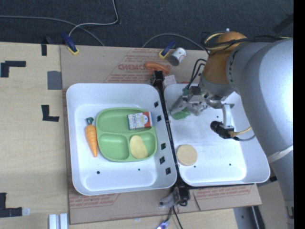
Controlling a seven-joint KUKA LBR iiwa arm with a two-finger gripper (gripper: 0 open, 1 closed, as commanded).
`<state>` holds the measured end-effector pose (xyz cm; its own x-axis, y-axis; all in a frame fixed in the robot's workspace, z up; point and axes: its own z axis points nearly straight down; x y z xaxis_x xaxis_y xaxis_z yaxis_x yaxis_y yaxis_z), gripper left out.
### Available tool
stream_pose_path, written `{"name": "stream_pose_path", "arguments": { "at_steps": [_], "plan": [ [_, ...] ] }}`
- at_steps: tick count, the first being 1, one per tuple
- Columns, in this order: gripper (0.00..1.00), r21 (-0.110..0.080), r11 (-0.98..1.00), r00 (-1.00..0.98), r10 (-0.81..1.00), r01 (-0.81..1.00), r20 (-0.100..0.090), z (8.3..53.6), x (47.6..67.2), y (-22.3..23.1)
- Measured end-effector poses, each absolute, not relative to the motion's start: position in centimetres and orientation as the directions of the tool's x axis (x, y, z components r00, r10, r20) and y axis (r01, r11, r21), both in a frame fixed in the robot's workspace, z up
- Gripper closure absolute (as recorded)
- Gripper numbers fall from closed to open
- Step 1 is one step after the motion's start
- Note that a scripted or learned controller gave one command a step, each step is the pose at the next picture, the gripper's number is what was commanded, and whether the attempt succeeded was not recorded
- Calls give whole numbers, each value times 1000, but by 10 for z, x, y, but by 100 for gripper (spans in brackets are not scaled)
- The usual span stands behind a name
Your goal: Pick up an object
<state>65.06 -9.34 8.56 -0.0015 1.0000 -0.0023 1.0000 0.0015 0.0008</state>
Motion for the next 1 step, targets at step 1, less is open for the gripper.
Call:
{"name": "stream_pose_path", "arguments": {
  "at_steps": [1],
  "plan": [
    [0,1,3,-3,1000,1000,-1,85,660,-93]
  ]
}}
